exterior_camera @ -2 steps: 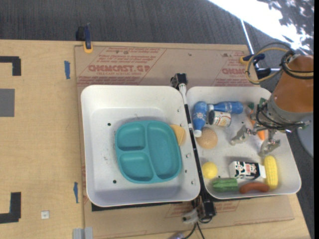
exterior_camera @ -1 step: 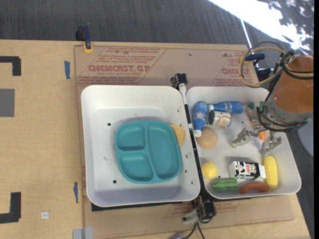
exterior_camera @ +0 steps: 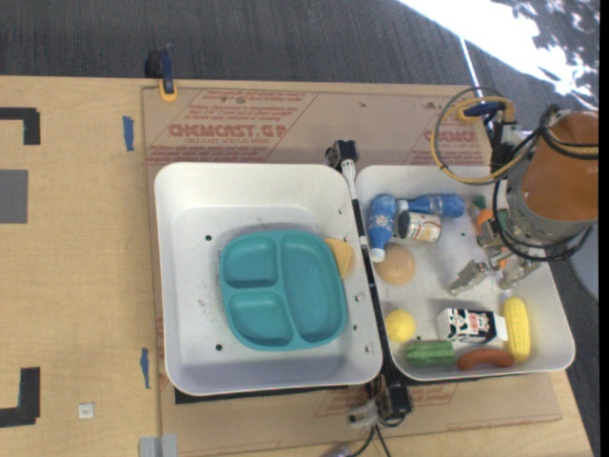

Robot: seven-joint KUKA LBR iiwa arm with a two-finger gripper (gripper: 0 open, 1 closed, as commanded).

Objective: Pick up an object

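I have the end effector (exterior_camera: 490, 272) hovering low in the right bin (exterior_camera: 557, 303), fingers apart and gripping nothing, just above the milk carton (exterior_camera: 470, 325) and corn (exterior_camera: 517, 327) at lower right, probably lined up for a downward grab.

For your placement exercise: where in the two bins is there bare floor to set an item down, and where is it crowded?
Free: the left bin floor above the teal tray, and the strip along its left wall. Crowded: the right bin, especially its near edge around the corn and milk carton.
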